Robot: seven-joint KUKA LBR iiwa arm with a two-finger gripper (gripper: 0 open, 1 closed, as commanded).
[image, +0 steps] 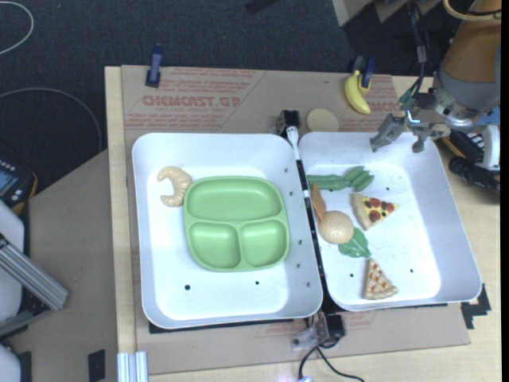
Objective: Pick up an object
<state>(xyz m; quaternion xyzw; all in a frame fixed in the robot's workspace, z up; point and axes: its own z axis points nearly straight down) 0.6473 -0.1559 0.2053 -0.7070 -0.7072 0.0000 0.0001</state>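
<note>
- The two grey fingers [385, 134] of the gripper [402, 136] are spread apart with nothing between them, above the far rim of the right shallow white plastic bin [445, 237].
- The grey arm with its orange band [474, 54] rises beyond that bin's far right corner.
- Inside the right bin: green plastic pea pods [343, 181] nearest the fingers, a toy pizza slice [374, 210], a tan round bread roll [336, 227], and a second pizza slice [378, 282] at the near side.
- Left of the right bin, touching it, the left white bin [159, 285] holds a green divided plastic plate [236, 221] and a beige toy croissant [173, 185].
- A yellow toy banana [357, 94] lies on the counter [207, 98] beyond the right bin.
</note>
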